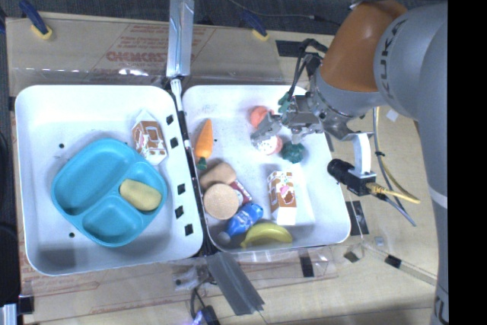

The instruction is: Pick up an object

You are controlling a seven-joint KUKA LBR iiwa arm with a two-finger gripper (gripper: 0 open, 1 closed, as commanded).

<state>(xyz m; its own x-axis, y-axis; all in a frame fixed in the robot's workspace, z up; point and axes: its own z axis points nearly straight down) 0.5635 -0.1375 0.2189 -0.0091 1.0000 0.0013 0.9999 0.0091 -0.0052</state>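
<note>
gripper [283,127]: over right bin [327,218], finger state unclear
target: red-and-white toy [264,130], touching gripper's left side

White bins [30,164]: smooth plastic, slight sheen. Blue tray [80,186]: glossy plastic. Banana [268,234], carrot [203,139]: smooth moulded plastic. Carton [283,196]: printed card. Arm [411,49]: grey painted metal with glossy orange band [361,42]. Worktop [114,49]: matt brown cardboard-like sheet.
</note>
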